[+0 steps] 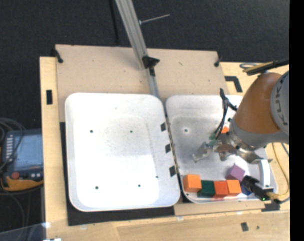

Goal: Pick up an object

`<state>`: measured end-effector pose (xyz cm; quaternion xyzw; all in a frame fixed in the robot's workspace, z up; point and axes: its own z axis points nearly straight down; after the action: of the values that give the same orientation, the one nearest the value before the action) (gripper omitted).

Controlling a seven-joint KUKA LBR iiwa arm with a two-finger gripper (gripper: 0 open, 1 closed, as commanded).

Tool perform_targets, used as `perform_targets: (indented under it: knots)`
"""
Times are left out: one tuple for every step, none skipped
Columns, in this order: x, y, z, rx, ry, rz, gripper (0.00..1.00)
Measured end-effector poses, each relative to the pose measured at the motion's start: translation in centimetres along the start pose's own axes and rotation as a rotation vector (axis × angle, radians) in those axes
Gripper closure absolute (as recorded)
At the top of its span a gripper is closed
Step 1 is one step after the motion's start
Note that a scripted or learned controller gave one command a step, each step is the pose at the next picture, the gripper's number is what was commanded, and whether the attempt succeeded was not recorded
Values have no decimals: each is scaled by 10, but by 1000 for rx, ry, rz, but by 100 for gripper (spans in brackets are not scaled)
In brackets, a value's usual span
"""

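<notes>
Hovering gripper (pixel 204 152) in right bin (pixel 192 109), grip state unclear, orange blocks (pixel 193 183), green block (pixel 207 188), purple block (pixel 237 172) along near edge

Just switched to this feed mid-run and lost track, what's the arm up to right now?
The grey arm's two-finger gripper is down inside the right-hand white bin, over its bare middle floor. No object shows between its fingers. The blocks sit along the bin's near edge: an orange cube, a dark green block, two more orange blocks and a purple block close to the wrist. The left-hand white bin sits alongside it. No pick has happened yet.
</notes>
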<state>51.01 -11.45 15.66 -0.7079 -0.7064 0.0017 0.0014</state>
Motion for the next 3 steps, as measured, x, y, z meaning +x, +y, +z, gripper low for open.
perform_targets:
  knots:
    - [-2,3,60,-7,-2,-1,0]
    - [-2,3,59,-7,2,4,0]
    - [-3,5,48,-13,0,11,100]
